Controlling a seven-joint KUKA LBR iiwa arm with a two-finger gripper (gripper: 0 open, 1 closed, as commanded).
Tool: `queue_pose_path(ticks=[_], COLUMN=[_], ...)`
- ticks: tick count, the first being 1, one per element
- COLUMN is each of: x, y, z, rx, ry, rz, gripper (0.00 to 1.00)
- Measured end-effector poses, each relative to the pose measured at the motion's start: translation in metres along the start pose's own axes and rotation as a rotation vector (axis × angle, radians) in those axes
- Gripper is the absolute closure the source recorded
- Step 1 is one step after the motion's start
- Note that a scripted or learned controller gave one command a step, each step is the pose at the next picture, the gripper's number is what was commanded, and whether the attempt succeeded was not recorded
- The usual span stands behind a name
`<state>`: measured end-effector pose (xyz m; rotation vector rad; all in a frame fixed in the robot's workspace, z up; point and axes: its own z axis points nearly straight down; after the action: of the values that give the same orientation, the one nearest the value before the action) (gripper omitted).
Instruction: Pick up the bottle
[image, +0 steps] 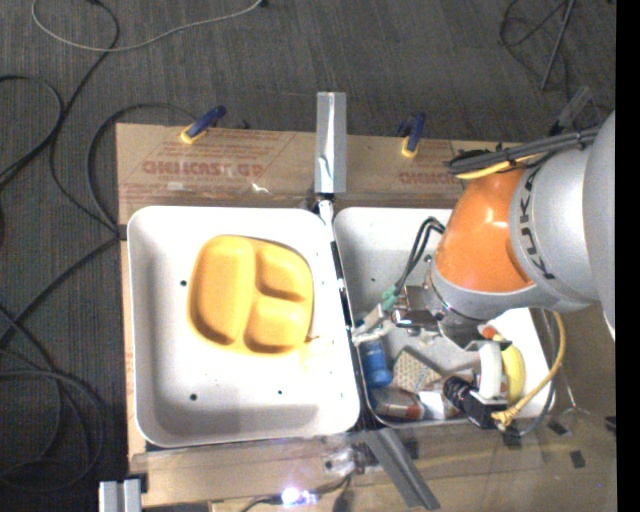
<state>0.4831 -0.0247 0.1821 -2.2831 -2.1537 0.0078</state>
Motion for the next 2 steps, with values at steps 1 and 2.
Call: queue_pose_path(ticks=[1,2], x=[0.0285,0.0190], y=[-0.0014,-0.0008], z=[0.0001,0.0000], rx=[0.000,-0.001], ry=[0.001,0.001], rz=[-0.023,0.010], gripper=[0.00,0.00])
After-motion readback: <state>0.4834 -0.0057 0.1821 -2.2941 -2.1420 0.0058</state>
